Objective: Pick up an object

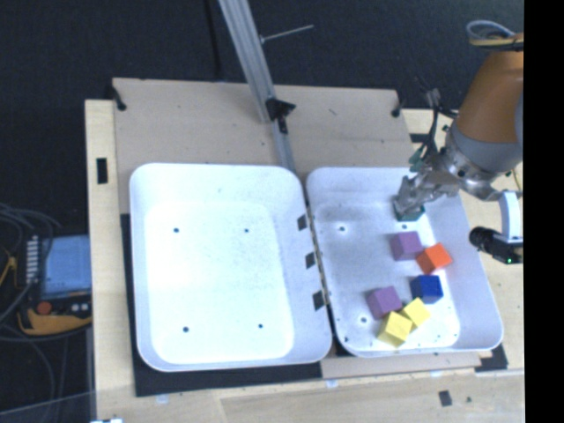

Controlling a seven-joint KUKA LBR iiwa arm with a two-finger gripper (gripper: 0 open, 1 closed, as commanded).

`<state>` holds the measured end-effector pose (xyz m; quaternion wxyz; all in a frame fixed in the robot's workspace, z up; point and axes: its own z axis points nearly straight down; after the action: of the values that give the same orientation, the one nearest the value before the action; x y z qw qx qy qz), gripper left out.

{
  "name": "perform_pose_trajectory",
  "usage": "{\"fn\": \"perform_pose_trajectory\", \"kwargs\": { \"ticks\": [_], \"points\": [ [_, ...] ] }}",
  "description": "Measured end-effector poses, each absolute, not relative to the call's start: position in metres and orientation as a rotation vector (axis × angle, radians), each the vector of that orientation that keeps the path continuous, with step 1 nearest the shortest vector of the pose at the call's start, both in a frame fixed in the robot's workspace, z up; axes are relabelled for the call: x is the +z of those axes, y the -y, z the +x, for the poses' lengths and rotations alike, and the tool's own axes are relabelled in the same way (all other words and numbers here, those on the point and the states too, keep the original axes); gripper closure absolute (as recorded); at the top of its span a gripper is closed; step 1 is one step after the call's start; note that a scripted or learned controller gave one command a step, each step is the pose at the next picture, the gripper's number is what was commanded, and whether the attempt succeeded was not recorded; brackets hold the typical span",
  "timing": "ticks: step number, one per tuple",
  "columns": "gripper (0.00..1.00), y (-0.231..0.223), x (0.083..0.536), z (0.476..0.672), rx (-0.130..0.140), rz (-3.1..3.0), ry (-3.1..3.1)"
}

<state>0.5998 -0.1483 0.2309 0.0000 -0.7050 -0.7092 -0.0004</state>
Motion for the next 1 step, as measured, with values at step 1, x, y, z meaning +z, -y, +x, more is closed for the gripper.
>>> {"fn": "perform_pose_trajectory", "kwargs": {
  "ticks": [1],
  "points": [
    [1.0,0.0994,0.2355,0.5798,-0.002,-2.214,2.228]
  ]
}}
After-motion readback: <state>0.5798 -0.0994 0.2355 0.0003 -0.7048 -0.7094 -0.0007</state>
